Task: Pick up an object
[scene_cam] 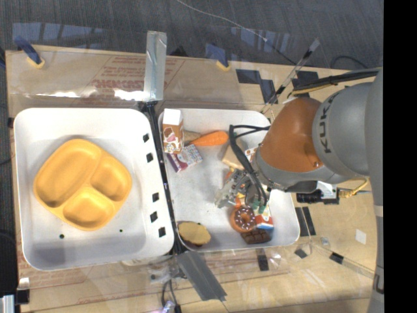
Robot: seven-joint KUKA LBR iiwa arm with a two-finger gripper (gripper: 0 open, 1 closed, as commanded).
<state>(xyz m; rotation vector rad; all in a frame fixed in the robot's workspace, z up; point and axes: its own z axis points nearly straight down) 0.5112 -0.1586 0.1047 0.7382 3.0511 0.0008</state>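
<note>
- The grey arm (348, 132) reached in from the right, its orange band (293, 142) hanging over the right bin's (195, 194) far-right part.
- The gripper (242, 191) sat low in that bin, amid a tangle of cables and small items; I could not tell whether it was open or closed, nor whether it held anything.
- Just below the gripper, toward the near rim, lay a chocolate doughnut (244, 219), with a red-and-white item (264, 223) touching its right side and a dark brown piece (255, 237) just beneath.
- Close at the gripper's left side lay a pale greyish object (228, 191), too blurred for me to name.
- Up and to the left of the gripper lay a toy carrot (210, 139), pointing left-right near the bin's far wall.
- Further left of that stood a small white-and-brown carton (172, 128) against the bin's left wall, with a colourful packet (186, 157) just below it.
- Down and to the left of the gripper, at the bin's near-left corner, rested a round brown cookie-like item (193, 234).
- Well apart to the gripper's left, across the divider, the left bin (39, 240) held a yellow sectioned plate (83, 183).
- Both bins sat on a cardboard-covered bench (208, 80).
</note>
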